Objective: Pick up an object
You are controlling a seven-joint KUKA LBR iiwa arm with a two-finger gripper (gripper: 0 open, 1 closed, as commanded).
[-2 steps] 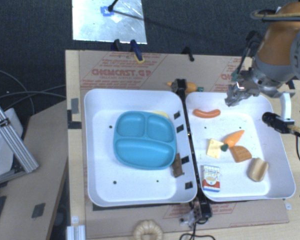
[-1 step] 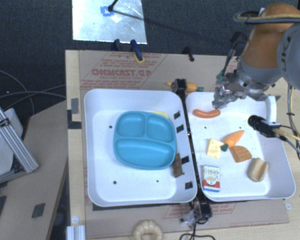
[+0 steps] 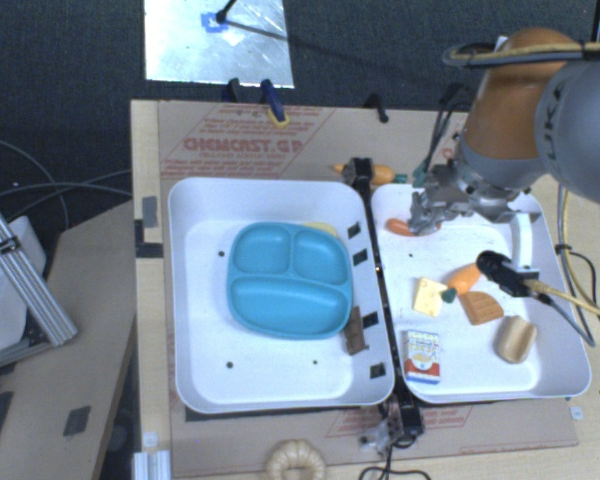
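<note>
A grey robot arm's gripper [image 3: 432, 211] is hovering over the right bin's [image 3: 550, 373] back-left corner, just beside a small orange piece [image 3: 400, 227]. Its opening is impossible to tell. It appears to be approaching; next it needs to descend and grasp.

Two bins side by side on the bench [image 3: 230, 133]. In the left bin [image 3: 205, 368]: a divided plate [image 3: 288, 278], centred. In the right bin [image 3: 560, 368]: claw [image 3: 427, 215] over the far left corner (above a small piece [image 3: 400, 228]), carton [image 3: 423, 356] at the near edge, wedge [image 3: 430, 296] behind it.
</note>
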